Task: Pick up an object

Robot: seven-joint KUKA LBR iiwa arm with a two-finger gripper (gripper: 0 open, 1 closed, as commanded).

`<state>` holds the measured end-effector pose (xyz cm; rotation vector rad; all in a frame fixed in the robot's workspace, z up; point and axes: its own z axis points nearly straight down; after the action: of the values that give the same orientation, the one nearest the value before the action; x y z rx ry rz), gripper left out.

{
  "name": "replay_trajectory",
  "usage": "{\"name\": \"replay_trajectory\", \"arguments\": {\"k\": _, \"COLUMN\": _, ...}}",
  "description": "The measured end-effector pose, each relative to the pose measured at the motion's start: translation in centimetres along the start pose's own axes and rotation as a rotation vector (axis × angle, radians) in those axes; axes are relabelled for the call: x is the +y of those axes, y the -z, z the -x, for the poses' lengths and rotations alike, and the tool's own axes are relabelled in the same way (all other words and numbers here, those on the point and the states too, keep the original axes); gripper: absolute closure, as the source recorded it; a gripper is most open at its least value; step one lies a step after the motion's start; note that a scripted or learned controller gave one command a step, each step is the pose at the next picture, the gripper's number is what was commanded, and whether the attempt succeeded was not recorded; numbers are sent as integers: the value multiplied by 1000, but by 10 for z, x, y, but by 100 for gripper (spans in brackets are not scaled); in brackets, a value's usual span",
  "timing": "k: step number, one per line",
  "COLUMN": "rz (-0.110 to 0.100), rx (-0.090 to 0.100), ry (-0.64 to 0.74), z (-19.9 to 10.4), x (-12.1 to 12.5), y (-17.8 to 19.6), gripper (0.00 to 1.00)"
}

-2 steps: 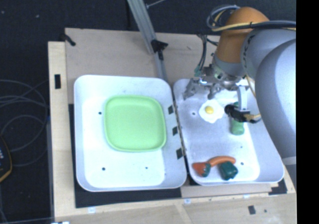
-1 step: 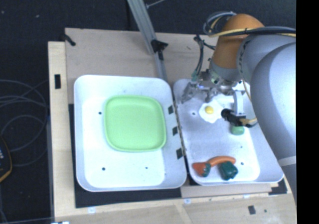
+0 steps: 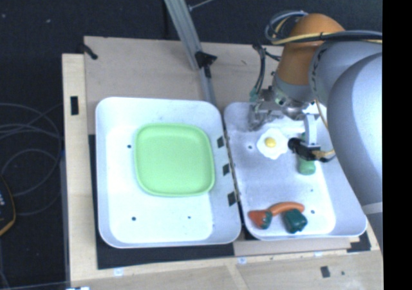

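claw low over the back of the right bin, toys spread in front of it

a pale wooden bench (image 3: pixel 129 69) stands on a dark, speckled floor (image 3: pixel 38 11), where thin cables (image 3: pixel 26 147) loop at the left. a grey metal bar (image 3: pixel 177 5) slants down from the top to a black clamp (image 3: pixel 205 60) at the back of the bench. two shallow white bins sit side by side on a black mat (image 3: pixel 93 173), joined by small black clips (image 3: pixel 226 169) along their shared edge. both are smooth, glossy plastic with rounded corners.

the left bin (image 3: pixel 116 218) holds one flat, square, light green plate (image 3: pixel 174 160) with soft corners, lying near its middle.

the right bin (image 3: pixel 270 182) holds the small things. a toy fried egg (image 3: pixel 271 145), white with a round yellow yolk, lies in the back half. to its right stands a short green cylinder (image 3: pixel 306 167). near the front rim an orange carrot-like piece (image 3: pixel 286 207) lies curved, with a red-orange lump (image 3: pixel 260 219) just beside its left end and a dark green block (image 3: pixel 295 221) just below its right end.

the grey arm (image 3: pixel 351 95), smooth and bulky, comes in from the right, its orange band (image 3: pixel 306 44) above the wrist. the gripper (image 3: pixel 262 113), bare metal, hangs over the back left corner of the right bin, just behind the egg. whether the claw is spread or pressed together cannot be told from here, and nothing is seen in it.
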<state>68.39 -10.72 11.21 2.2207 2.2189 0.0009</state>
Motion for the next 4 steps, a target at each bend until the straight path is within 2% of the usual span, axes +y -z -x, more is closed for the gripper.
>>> {"name": "replay_trajectory", "arguments": {"k": 1, "rz": 4, "rx": 1, "ry": 0, "z": 8, "x": -4, "y": 59, "gripper": 100}}
{"name": "replay_trajectory", "arguments": {"k": 3, "rz": 2, "rx": 1, "ry": 1, "z": 3, "x": 0, "y": 141, "gripper": 100}}
{"name": "replay_trajectory", "arguments": {"k": 4, "rz": -1, "rx": 2, "ry": 3, "z": -41, "x": -7, "y": 134, "gripper": 100}}
